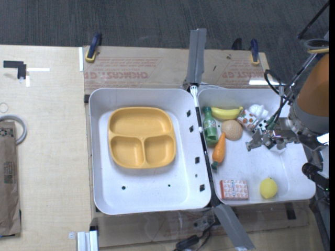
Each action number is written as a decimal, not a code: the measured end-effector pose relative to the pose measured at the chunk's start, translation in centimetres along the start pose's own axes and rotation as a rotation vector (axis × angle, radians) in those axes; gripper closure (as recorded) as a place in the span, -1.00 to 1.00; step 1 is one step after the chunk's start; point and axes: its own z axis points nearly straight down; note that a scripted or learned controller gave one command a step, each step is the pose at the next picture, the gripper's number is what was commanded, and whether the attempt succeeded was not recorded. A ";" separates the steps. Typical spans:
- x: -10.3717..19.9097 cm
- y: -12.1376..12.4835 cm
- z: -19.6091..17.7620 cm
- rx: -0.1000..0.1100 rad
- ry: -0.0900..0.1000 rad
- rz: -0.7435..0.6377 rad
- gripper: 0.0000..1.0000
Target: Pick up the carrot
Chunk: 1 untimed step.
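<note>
Carrot [219, 148] is found in the right bin [293, 192], lying against that bin's left wall with its thick end toward the far side and its tip pointing near. It is crowded there: a green bottle [209, 124] lies just beside it on the far side, a brown ball-like thing [232, 129] touches or nearly touches its thick end, and a banana [226, 112] lies beyond those. A small red and white box [234, 189] and a lemon [268, 187] rest well apart from it toward the near edge.

The hand [259, 140] is held over the middle of the right bin, to the right of the carrot and apart from it, reaching in from the right. Whether it is open or closed cannot be told; nothing is seen gripped in it.

The left bin [99, 156] carries a yellow divided plate [141, 137], which plays no part in the task.

Judged from this, the pick is not yet made. Because the carrot is pressed to the wall and hemmed by the bottle and ball, a grip across its free middle is likely called for, and a neighbour may be nudged.
</note>
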 end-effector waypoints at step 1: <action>3.2 -2.5 7.2 0.001 0.001 -0.029 -1.00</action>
